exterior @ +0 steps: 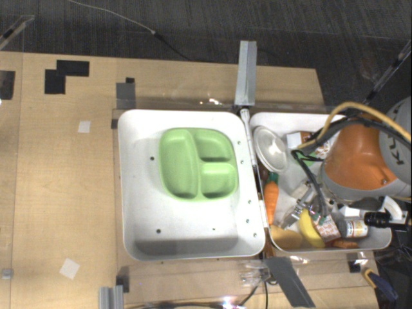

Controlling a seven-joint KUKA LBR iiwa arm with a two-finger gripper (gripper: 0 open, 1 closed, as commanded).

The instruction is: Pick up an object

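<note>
My gripper (pixel 308 206) reaches down into the right bin (pixel 290 118), below the arm's orange band (pixel 357 156). It hangs over a cluster of items. A yellow banana (pixel 309 230) lies just under it. An orange carrot (pixel 271 199) lies to its left along the bin wall. A small bottle with a white label (pixel 353 228) lies to its right. A shiny metal bowl (pixel 270 148) sits at the back left of the bin. The arm hides much of the bin's right half.
The left bin (pixel 138 172) holds a green divided plate (pixel 197 163). A grey metal post (pixel 246 73) stands behind the wall between the two bins. Cables (pixel 309 143) loop off the wrist over the right bin.
</note>
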